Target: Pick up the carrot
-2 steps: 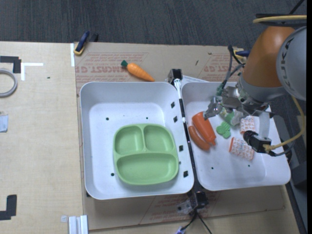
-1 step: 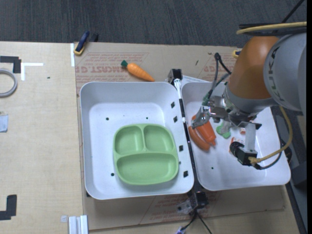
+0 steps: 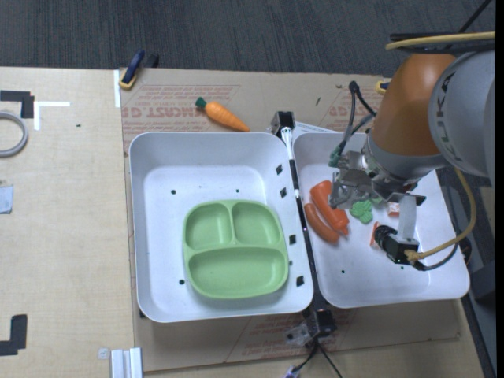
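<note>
The big grey arm (image 3: pixel 465 109) comes in from the right, its orange band bulging over the right bin (image 3: pixel 394 290), wrist bent down toward that bin's upper middle. The gripper (image 3: pixel 346 189) hangs low there, right beside the red-orange things on the bin floor; whether it is released or clenched, I cannot tell from this angle. A black cable loops off the wrist down to a small black fitting over the bin's lower right.

On to the left bin (image 3: pixel 157 172), which carries a green divided plate (image 3: pixel 236 249), three compartments, sitting a little below the bin's centre.

Back in the right bin: two red-orange sausage-like pieces (image 3: pixel 324 211) lie side by side near the wall between the bins, and a small green leafy item (image 3: pixel 362 209) sits just right of them, partly under the wrist.

And the carrot (image 3: pixel 223 115)? It lies outside both bins, on the cardboard (image 3: pixel 173 101) above the left bin's top edge, green end pointing left, well apart from the gripper. A small blue and yellow clip (image 3: pixel 132 68) rests at the cardboard's upper left corner.
</note>
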`<state>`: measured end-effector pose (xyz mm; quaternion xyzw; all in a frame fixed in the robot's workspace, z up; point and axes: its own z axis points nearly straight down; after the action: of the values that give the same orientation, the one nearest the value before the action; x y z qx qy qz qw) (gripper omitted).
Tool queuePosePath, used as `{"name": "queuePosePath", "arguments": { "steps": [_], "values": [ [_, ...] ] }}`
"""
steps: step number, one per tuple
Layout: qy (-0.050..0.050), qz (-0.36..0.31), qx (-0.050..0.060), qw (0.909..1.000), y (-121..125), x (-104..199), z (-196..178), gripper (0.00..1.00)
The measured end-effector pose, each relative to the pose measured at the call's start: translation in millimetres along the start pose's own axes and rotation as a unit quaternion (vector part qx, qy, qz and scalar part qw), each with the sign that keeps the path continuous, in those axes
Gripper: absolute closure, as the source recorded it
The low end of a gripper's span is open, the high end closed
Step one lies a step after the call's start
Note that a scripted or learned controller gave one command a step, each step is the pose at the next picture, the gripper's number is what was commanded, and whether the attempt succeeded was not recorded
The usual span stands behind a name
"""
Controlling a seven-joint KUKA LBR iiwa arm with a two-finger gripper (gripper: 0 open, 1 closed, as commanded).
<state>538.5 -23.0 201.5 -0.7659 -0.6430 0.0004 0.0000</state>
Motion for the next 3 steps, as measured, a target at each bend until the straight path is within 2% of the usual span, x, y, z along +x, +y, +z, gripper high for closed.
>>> {"name": "queuePosePath", "arguments": {
  "steps": [1, 2, 3],
  "values": [
    [0.000, -0.001, -0.001, 1.0000, -46.6, -83.4, -65.8, 1.00],
    [0.000, 0.000, -0.001, 1.0000, -46.6, -83.3, -65.8, 0.00],
    [0.000, 0.020, 0.000, 0.9998, -1.2, -24.8, -60.5, 0.00]
  ]
}}
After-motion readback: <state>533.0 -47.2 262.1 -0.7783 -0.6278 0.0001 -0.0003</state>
